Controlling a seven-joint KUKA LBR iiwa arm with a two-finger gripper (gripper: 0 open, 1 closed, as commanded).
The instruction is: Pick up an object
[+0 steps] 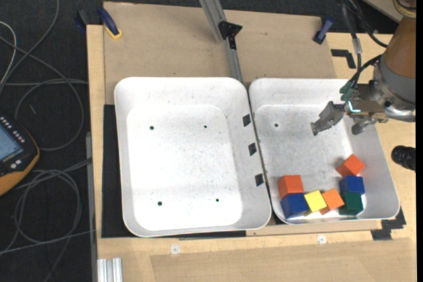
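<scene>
Blocks (318,195) crowd the near corner of your right bin (390,172). Your gripper (328,118) hangs above that bin, fingers together, holding nothing.

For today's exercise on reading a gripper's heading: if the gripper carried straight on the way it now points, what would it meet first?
Probably bare floor of the right bin. The gripper points down and leftward, well away from the blocks in the near corner. Depth is unclear from this single view.

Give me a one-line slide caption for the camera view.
KUKA arm's hand poised over the right bin, above colored blocks clustered in its near corner; left bin alongside.
</scene>
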